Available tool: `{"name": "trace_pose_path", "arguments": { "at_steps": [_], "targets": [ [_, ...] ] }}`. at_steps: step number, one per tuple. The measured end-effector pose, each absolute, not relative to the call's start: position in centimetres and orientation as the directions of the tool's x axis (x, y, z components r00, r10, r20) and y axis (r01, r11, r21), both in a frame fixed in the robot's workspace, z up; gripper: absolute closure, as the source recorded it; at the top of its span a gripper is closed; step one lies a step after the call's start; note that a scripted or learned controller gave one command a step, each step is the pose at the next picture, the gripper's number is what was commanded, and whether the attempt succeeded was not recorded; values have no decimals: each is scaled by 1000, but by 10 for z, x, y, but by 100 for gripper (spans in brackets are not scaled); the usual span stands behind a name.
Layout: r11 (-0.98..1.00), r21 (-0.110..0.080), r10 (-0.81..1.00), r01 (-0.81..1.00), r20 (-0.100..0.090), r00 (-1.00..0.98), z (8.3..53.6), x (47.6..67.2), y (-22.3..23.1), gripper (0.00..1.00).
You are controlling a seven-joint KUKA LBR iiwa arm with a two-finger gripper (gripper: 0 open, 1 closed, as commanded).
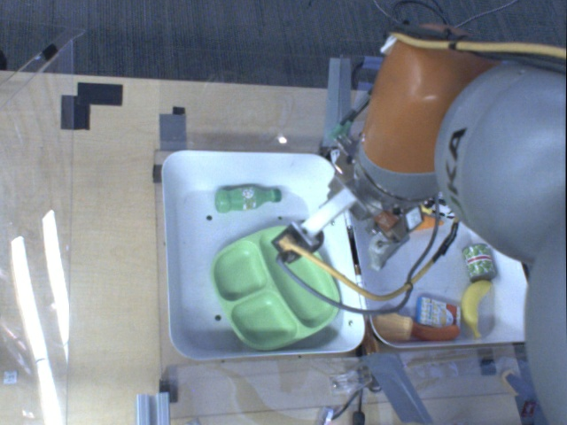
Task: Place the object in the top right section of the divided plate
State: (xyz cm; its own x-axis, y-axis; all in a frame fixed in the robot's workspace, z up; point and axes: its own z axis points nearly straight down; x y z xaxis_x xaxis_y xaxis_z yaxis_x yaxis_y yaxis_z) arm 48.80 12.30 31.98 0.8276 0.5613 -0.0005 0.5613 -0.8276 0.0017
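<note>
Divided plate (pixel 257 292), green, three sections, lies in the left bin (pixel 177 264), low and toward the bin's right wall, turned at a slant. All three sections look bare, top right one included. Just above it, clear of the rim, a small green bottle (pixel 247 198) lies on its side with its cap pointing right, and it's the plate's sole neighbour in that bin.

Moving right, here's the gripper (pixel 383 239), hanging over the divide between the two bins, just beside the plate's upper right corner. Open or closed? I cannot tell from this angle, and I can't make out anything held in it. The big grey arm (pixel 496 140) with its orange band looms over it and covers much of the right bin (pixel 503 315), so that bin's upper half is hidden.

Lower down in the right bin there's a crowd. A tan rounded thing (pixel 396 328) sits at the near left corner, touching a red thing (pixel 434 333). A small colourful carton (pixel 436 311) is just above those. Then a yellow banana (pixel 477 306), and above it a can (pixel 478 260) with a green label, near the arm's edge.
</note>
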Motion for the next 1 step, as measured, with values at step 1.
{"name": "trace_pose_path", "arguments": {
  "at_steps": [1],
  "targets": [
    [-807, -1, 591, 591, -3, 807, 282, 507, 151, 0]
  ]
}}
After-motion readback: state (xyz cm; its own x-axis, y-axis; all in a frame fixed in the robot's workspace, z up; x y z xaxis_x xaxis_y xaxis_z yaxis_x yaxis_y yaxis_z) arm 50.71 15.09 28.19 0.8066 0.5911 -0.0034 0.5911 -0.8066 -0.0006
